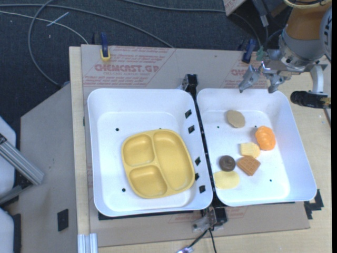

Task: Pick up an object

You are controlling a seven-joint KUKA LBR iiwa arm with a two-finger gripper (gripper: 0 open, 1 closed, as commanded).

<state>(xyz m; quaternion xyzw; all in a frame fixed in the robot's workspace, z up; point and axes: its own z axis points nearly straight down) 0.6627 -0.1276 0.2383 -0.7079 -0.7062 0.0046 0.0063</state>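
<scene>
At the near edge of the bench, a bundle of wires and a clamp (210, 217) sit where the two bins meet. The left bin (100, 141) holds a yellow divided tray (157, 163) with three compartments, lying flat and turned at a slant. The right bin (297, 157) holds the pickable pieces: a pale yellow flat disc (226, 180) nearest, a small dark brown round piece (227, 163) just beyond it, a tan-brown wedge (248, 165) beside that, touching a pale yellow block (250, 150), then an orange lump (266, 138) toward the right wall, and farthest a beige oval (236, 118) lying apart from the rest.

Beyond the right bin's far rim, the gripper (259, 84) hangs over the board, clear of every piece, with its two fingers spread apart and nothing between them. The arm rises from it to the upper right, grey at the wrist with an orange band (308, 7) above.

The cardboard sheet (131, 67) under the bins bears red print reading "CHEMCAST GP", partly faded. A blue-and-yellow clamp (105, 46) grips its far left edge. Behind lies dark carpet with grey cables (52, 15) looped across it.
</scene>
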